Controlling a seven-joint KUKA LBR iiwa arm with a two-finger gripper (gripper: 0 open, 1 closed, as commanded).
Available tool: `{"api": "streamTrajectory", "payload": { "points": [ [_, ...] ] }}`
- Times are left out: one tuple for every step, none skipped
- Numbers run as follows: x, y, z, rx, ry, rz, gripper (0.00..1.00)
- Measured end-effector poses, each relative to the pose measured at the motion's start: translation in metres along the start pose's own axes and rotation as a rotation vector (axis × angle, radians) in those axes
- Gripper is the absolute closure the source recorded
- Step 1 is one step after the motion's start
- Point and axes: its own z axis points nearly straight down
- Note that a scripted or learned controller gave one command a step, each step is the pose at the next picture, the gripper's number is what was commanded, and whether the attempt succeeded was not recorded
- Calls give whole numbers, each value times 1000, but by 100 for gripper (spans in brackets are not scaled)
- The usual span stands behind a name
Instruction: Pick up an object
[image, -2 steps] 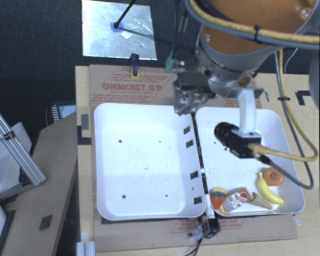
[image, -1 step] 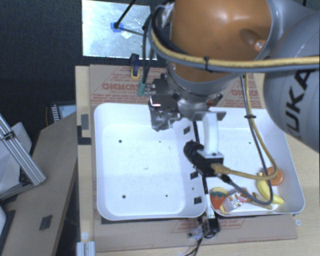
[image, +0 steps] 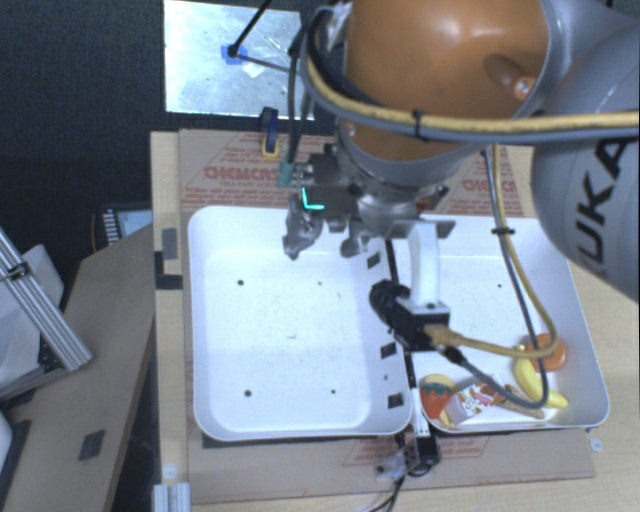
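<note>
My gripper (image: 324, 241) hangs over the far part of the left bin (image: 215, 330), close to its back rim. Its two dark fingertips (image: 297, 240) stand apart with nothing between them, so it is open. In the right bin's (image: 585, 375) near corner lie an orange-and-white packet (image: 458, 401), a yellow banana-shaped object (image: 531, 384) and a small orange object (image: 548, 351). They are well to the right of and nearer than the gripper, partly crossed by the arm's cables.
The orange wrist band and grey arm (image: 450, 70) cover the far part of the right bin. A black cable fitting (image: 405, 315) and yellow hose (image: 500, 345) hang over the divider between the bins. Cardboard (image: 230, 170) lies under both bins.
</note>
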Motion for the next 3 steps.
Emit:
{"api": "streamTrajectory", "payload": {
  "points": [
    [18,44,44,2,-2,2,0],
    [17,7,104,6,-2,-1,0],
    [-12,-1,179,6,-3,4,0]
  ]
}}
